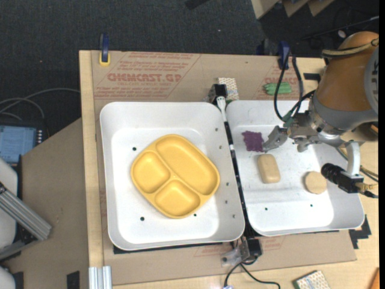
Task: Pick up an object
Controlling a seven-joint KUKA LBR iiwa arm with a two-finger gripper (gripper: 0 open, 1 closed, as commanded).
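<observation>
**Gripper over the right bin, tan block just below it**

I take the tan block as my landmark and my likeliest target. It lies in the right bin, toward that bin's left side, resting flat on the floor with nothing touching it. Its long axis runs roughly up and down the camera view, tilted a little so its far end leans left; both ends are rounded, so it has no real front or back.

The gripper hangs just beyond the block's far end and slightly to the right of it. From the gripper, the block lies toward the near edge of the worktop. I cannot tell from this angle whether the gripper is spread or closed, and I see nothing held in it.

A purple piece lies just past the block's far-left corner, close beside the gripper and perhaps the nearest thing to it. A round tan puck sits well to the block's right. The yellow tray lies far to the block's left, in the left bin.

My judgement: a short move toward the near edge, closing across the block's narrow width, is what a grasp calls for.
</observation>
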